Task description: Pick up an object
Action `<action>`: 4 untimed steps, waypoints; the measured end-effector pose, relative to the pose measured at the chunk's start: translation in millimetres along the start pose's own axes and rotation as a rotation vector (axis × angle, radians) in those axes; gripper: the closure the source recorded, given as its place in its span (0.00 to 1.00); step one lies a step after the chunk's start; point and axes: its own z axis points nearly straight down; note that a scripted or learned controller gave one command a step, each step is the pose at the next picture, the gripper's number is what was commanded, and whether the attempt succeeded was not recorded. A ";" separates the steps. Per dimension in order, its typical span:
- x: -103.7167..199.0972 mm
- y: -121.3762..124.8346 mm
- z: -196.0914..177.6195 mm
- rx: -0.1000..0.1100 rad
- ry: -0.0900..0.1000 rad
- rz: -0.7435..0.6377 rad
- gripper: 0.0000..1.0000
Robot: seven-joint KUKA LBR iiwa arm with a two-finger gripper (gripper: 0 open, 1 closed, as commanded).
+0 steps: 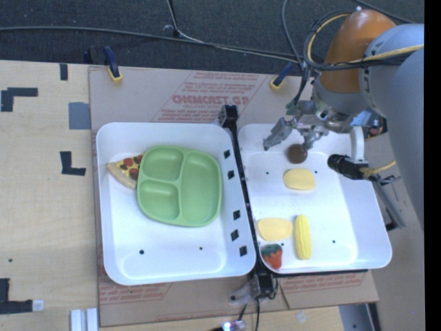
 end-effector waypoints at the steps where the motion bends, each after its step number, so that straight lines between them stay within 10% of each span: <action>1: 0.2 3.1 -9.3 -0.014 -0.001 -0.003 0.00; 3: 2.2 13.1 100.3 -0.016 -0.003 -0.004 0.00; 4: 2.7 13.8 87.2 -0.017 -0.003 -0.005 1.00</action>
